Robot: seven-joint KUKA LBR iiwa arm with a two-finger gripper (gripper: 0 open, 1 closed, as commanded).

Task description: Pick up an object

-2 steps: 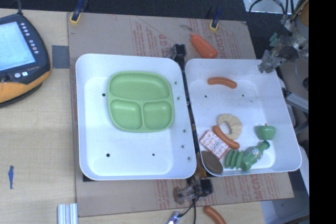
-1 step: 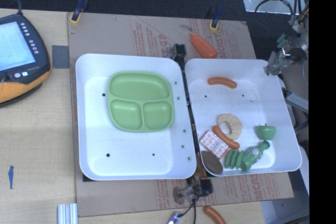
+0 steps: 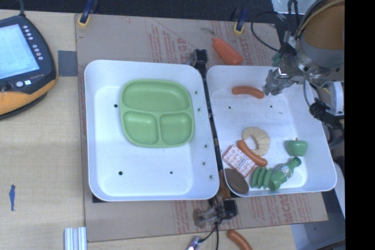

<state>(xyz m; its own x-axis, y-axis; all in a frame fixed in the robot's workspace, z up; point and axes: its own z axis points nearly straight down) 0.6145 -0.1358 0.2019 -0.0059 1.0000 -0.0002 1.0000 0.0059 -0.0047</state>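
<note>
The right bin (image 3: 304, 107) holds a sausage (image 3: 248, 91) near its far edge. Toward its front lie a tan bagel ring (image 3: 256, 139), a second sausage (image 3: 252, 153), a pink patterned packet (image 3: 238, 160), a brown oval piece (image 3: 237, 181), green pieces (image 3: 270, 175) and a green pepper (image 3: 296, 147). My gripper (image 3: 273, 85) hangs low over the far right of this bin, just right of the first sausage, with nothing visible between its fingers. The left bin (image 3: 99, 126) holds a green divided plate (image 3: 157, 112).
An orange carrot (image 3: 227, 51) lies on the cardboard beyond the right bin. Another sausage (image 3: 240, 239) lies on the bench in front of the bins. A teach pendant (image 3: 23, 61) sits at the far left. Clamps (image 3: 200, 58) join the bins.
</note>
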